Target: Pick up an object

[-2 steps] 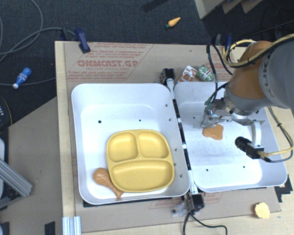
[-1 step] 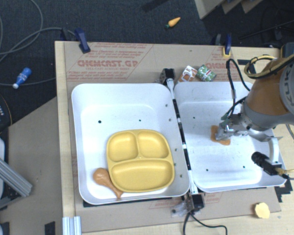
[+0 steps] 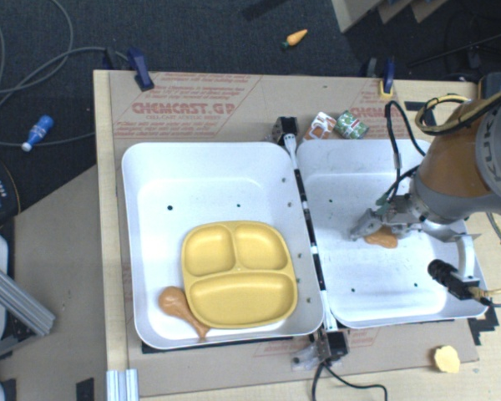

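My gripper (image 3: 381,226) hangs low over the middle of the right bin (image 3: 359,295), at the end of the grey arm with the orange band (image 3: 451,161) that reaches in from the right. A small orange-brown lump (image 3: 383,241) lies on the bin floor right under the gripper's tip, touching or nearly touching it. Whether the lump is gripped is hidden by the gripper body. In the left bin (image 3: 150,182) rests a yellow divided plate (image 3: 238,274), with an orange toy drumstick (image 3: 179,303) against its lower left edge.
Two small printed packets (image 3: 321,126) (image 3: 351,124) lie on the bench behind the right bin. A yellow chunk (image 3: 445,358) sits on the bench at the front right. Blue clamps (image 3: 139,68) (image 3: 388,75) hold the bench's back edge.
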Available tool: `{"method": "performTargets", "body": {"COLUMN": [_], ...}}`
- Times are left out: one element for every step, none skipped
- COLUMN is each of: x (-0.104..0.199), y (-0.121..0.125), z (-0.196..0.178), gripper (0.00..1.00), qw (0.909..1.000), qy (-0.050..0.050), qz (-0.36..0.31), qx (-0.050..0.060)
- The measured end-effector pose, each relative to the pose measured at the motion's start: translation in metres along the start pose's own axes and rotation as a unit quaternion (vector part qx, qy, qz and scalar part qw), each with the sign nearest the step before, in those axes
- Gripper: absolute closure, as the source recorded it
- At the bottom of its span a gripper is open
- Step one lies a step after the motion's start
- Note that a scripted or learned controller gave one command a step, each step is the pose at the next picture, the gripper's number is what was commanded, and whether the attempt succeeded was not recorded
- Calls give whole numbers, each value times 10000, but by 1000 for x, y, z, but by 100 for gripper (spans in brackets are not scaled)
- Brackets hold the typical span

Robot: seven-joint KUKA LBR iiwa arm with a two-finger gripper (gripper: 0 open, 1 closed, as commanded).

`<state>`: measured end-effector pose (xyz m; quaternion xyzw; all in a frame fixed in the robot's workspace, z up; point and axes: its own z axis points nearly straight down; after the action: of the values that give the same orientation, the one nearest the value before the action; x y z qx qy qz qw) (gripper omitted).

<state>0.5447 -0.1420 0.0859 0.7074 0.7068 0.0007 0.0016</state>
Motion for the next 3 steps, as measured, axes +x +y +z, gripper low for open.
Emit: {"method": "performTargets", "body": {"x": [0, 0, 0], "y": [1, 1, 2], "z": [-11, -11, -21], "gripper": [100, 0, 100], "qw": [10000, 10000, 10000], "qy": [-7, -3, -7], "qz": [4, 4, 5], "qx": [-22, -15, -27]}}
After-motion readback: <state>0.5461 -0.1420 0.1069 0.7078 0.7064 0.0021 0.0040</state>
